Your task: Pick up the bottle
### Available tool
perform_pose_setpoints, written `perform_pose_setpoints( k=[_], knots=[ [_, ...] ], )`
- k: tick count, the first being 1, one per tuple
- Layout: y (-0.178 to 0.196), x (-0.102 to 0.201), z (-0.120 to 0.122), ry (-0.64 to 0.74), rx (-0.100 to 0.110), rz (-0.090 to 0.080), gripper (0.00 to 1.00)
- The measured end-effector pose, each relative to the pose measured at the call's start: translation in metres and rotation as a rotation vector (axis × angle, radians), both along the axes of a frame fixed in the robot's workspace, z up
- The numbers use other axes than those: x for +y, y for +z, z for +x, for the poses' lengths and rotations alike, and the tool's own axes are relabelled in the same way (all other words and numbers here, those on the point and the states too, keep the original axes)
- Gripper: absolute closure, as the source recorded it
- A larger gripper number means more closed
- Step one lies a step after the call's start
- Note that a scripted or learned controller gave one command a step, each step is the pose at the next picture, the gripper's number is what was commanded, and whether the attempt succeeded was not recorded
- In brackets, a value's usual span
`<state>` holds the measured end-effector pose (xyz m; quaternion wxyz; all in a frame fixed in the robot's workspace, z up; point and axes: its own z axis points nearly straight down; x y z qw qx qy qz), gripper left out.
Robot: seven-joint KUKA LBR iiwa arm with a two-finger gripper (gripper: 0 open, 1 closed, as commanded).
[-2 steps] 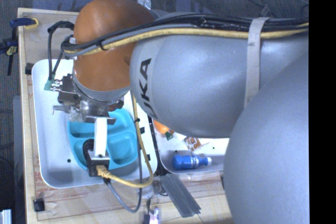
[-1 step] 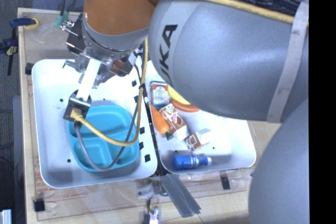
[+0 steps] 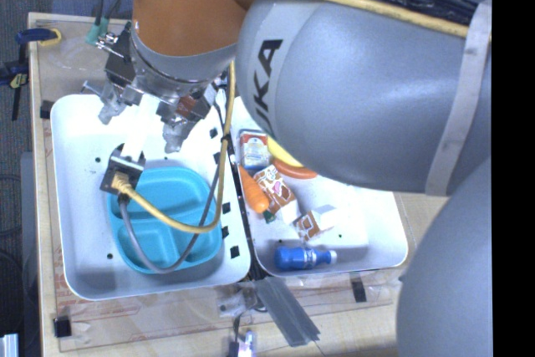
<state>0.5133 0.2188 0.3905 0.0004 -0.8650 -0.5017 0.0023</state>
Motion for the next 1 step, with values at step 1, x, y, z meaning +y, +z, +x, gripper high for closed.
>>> perform_pose_setpoints(
  k=[1],
  knots=[
    [0.0003, 0.0002, -0.0379, 0.270, 0.002, 0.001, 0.00]
  ],
)
